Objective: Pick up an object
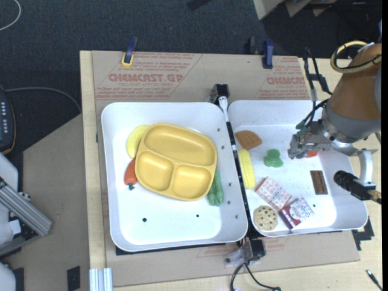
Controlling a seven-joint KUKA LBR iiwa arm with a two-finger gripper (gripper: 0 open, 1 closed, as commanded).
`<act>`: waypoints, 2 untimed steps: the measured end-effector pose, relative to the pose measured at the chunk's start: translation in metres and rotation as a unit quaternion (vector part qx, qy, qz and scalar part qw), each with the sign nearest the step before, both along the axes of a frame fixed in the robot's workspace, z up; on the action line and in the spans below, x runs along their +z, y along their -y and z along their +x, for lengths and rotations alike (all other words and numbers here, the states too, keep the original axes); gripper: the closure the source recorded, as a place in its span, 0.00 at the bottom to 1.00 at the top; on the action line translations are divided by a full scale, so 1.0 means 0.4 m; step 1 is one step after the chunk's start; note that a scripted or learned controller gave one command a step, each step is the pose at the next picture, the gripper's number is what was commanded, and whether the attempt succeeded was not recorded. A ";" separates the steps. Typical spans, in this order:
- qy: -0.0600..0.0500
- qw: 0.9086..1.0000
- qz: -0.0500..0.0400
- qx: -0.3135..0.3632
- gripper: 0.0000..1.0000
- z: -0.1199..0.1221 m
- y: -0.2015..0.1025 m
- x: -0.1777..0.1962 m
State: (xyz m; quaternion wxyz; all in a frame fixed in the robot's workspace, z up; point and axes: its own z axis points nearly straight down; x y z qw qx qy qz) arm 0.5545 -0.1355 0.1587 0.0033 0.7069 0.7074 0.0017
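At the near edge of the tabletop lies the front rim of the two white bins. In the right bin, nearest the camera, a round cookie lies by the front wall, with a small red-and-white packet just to its right and a dark stick-like piece between them. A little farther back is a patterned pink packet, and to the right of it a small brown bar lies well apart from the rest. An ear of yellow corn lies along the bin's left wall, and a green toy vegetable sits near the middle of the bin. Beyond these, a brown bread-like piece lies toward the back left.

The gripper hangs low over the right bin, to the right of the green toy vegetable, with a bit of red or orange showing just beside it (what that is cannot be told). Whether the jaws are apart or together cannot be told, and nothing is seen held between them.

In the left bin a yellow divided tray fills the middle. A green leafy toy touches its near right corner, a red-orange pepper lies at its left side, and a yellow banana-like piece lies partly under its far left edge.
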 end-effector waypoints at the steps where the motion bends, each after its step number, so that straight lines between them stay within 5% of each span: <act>1: 0.000 1.000 0.000 0.000 1.00 0.010 0.024 0.123; 2: -0.001 1.000 0.000 0.000 1.00 0.013 0.024 0.169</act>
